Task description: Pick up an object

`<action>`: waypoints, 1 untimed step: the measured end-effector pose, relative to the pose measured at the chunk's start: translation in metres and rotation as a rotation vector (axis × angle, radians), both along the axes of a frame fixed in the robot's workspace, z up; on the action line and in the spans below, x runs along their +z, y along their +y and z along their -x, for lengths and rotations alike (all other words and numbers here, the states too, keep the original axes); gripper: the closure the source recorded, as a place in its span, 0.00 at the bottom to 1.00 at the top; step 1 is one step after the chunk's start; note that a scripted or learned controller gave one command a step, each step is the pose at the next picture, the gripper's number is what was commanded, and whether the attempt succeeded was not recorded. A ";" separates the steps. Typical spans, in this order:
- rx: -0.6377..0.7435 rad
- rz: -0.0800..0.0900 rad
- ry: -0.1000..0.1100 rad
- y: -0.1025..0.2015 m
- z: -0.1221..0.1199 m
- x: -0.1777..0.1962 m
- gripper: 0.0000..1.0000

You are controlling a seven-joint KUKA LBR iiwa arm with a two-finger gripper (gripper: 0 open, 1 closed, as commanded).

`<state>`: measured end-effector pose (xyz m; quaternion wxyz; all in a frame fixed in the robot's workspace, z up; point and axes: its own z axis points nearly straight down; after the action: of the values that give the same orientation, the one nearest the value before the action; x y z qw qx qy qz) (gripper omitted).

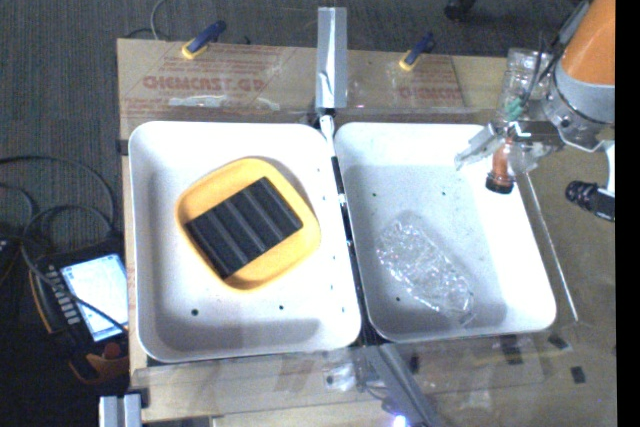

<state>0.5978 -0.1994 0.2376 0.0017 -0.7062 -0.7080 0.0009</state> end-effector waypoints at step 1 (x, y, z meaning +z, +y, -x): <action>0.064 0.005 0.000 -0.024 -0.044 -0.039 0.00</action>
<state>0.6421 -0.2235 0.1989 -0.0002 -0.6831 -0.7304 0.0025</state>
